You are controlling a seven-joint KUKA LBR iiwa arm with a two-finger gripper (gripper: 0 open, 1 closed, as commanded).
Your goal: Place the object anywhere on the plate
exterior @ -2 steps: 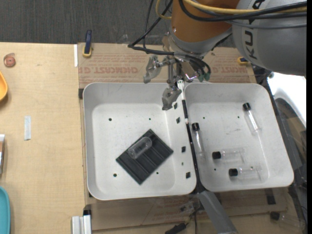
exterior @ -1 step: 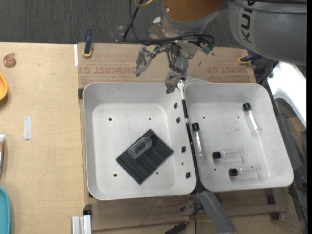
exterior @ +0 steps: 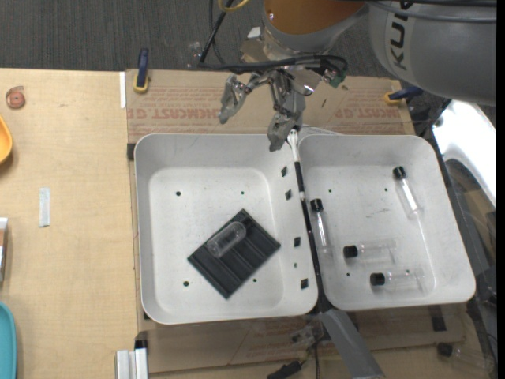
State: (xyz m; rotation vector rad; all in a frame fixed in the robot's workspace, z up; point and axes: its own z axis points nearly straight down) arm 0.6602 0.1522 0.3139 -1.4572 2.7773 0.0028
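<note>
A black ribbed plate [exterior: 246, 260] lies tilted in the left bin [exterior: 166, 212], toward its front. A clear vial [exterior: 226, 239] rests on the plate's upper part. My gripper [exterior: 252, 126] hangs above the far rim where the two bins meet, well behind the plate and clear of it. Its fingers [exterior: 279, 129] are spread open with nothing between them. Several more clear vials with black caps lie in the right bin [exterior: 442, 212]: one [exterior: 406, 193] at the far right, one [exterior: 319, 226] along the left wall, and two [exterior: 368, 251] near the front.
Brown cardboard [exterior: 189, 101] covers the bench behind the bins, with a blue clamp [exterior: 142, 63] at its left corner. A wooden table [exterior: 63, 212] with small items stands to the left. The arm's grey and orange body [exterior: 316, 6] looms over the far middle.
</note>
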